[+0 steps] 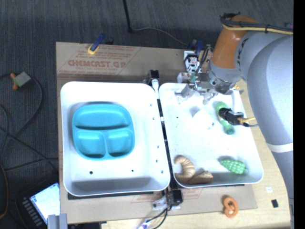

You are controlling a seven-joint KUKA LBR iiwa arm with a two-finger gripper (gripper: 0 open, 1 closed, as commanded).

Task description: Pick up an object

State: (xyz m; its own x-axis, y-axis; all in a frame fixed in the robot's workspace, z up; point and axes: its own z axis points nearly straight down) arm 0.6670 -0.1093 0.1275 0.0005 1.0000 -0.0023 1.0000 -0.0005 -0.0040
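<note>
Nearest the camera, off the bins, an orange ring (pixel 230 206) is lying on the bench (pixel 114 63), out of play for me. Just beyond it, along the near wall of the right bin (pixel 167 128), a tan croissant-like toy (pixel 189 170) is resting at the left corner and a green knobbly piece (pixel 232 165) is sitting toward the right; I am judging that both have slid against that wall, which would be leaving little room for a finger on the near side. The left bin (pixel 66 128) is holding a blue divided tray (pixel 102 130), lying flat in its middle, too broad for my reach to close on. Farther back in the right bin, a green marker-like object (pixel 224 118) with a dark band is lying slantwise toward the right side, standing free of the walls, so I am taking it as the likeliest thing to pick. My gripper (pixel 196 90) is hanging at the far end of the right bin, its metal fingers looking spread and pinching nothing. The marker is lying just near and to the right of it, close but not touching; the croissant and the knobbly piece are lying well apart from it, across the bin floor toward the near wall.
</note>
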